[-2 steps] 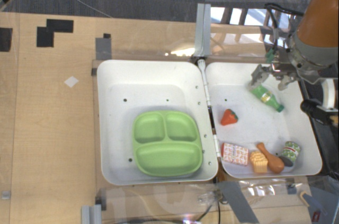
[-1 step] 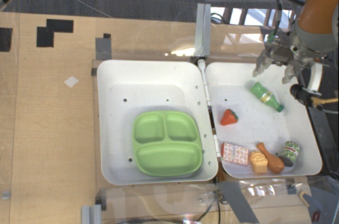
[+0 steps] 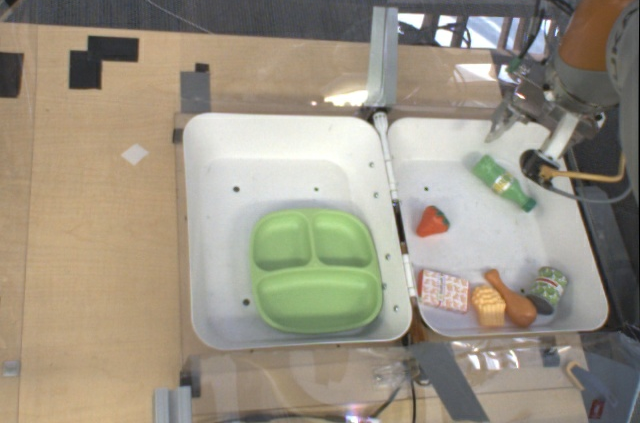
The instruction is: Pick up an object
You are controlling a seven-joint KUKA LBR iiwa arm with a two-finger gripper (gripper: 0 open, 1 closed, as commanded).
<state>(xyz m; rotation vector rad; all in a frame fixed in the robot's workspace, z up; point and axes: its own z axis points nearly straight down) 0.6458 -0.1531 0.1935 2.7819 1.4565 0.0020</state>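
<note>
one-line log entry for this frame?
claw: above right bin back edge | holding: nothing seen | nearest: green bottle | plate: left bin

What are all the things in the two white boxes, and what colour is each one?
Bins: 2, white, side by side on the bench.
Divided plate: 1, light green, left bin.
Bottle: 1, green, lying in right bin, upper part.
Strawberry: 1, red, middle of right bin.
Packet: 1, red and white, right bin, near edge.
Drumstick: 1, brown, beside packet.
Can: 1, green and white, right bin's near right corner.
Gripper: 1, grey, above the bottle, arm orange-banded.
</note>
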